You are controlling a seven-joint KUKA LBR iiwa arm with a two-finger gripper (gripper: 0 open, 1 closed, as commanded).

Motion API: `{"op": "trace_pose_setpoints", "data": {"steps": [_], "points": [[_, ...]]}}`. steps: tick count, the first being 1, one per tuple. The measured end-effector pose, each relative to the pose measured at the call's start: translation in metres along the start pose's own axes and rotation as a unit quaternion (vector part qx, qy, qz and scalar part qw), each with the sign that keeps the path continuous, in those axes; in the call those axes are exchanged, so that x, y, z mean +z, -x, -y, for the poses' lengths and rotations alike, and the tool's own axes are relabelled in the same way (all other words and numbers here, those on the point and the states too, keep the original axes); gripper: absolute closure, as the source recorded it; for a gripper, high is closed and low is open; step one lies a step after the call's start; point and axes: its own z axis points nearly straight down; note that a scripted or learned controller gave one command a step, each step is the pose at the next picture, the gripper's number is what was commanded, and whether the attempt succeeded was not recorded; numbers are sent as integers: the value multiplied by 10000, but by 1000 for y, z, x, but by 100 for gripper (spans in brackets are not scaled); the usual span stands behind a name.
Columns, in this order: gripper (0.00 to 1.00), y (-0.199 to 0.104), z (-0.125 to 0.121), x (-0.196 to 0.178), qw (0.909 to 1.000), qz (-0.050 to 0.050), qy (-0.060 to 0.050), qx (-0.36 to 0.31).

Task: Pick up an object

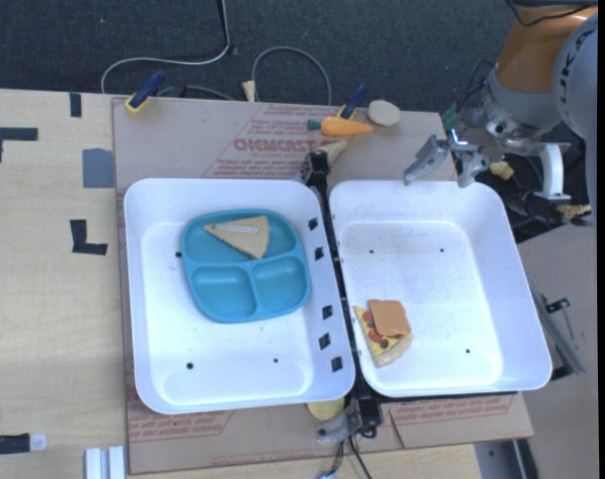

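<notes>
Toy food — a stacked piece with an orange-brown top and a yellow slice with red spots under it (385,330) — is seen lying in the right bin (482,238), near its lower left corner and close to the wall shared with the left bin (153,267). Nothing is touching it. A second piece, a tan wedge (241,235), is set in the large upper compartment of a blue divided plate (248,265) in the left bin; the plate's two smaller compartments face the near edge.

The end effector (443,163) is held above the far rim of the right bin, well apart from the toy food, with its two metal fingers (420,166) spread apart and nothing seen between them. The grey arm with its orange band (542,33) is seen coming in from the upper right.

Both bins are carried on a sheet of printed cardboard (263,143) laid over the wooden table (43,297). Beyond the bins, on the cardboard's far edge, an orange carrot-shaped toy (344,126) and a pale rounded object (384,113) are seen side by side — the carrot to the left. A yellow clamp (140,99) is fixed at the cardboard's far left corner, and white cable (223,28) is looped across the dark floor behind.
</notes>
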Motion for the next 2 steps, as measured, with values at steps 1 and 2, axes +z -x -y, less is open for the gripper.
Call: {"op": "trace_pose_setpoints", "data": {"steps": [1,2], "points": [[0,-50,95,78,10000,-24,-70,1],[0,-47,149,159,10000,8,21,11]]}}
